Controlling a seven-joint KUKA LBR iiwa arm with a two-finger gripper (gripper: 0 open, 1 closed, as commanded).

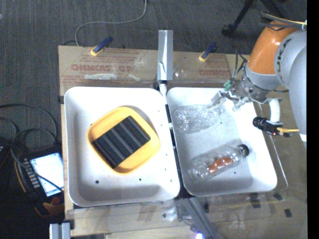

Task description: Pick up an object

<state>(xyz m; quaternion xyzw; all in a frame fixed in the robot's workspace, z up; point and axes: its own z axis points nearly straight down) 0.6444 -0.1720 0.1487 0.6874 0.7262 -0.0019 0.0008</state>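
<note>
A yellow block with a black ribbed top (123,139) lies tilted in the left bin (79,103). The right bin (259,176) holds a crumpled clear plastic piece (194,117) near its back. A clear plastic bottle (219,163) with orange contents and a black cap lies on its side toward the front. My gripper (228,93) hangs over the back right corner of the right bin, just right of the crumpled plastic. Whether it touches the plastic I cannot make out.
A metal post (165,59) stands behind the seam between the bins. Two blue and yellow clamps (101,45) (208,52) pin the cardboard board at the back. A tablet (45,172) and cables lie on the floor to the left.
</note>
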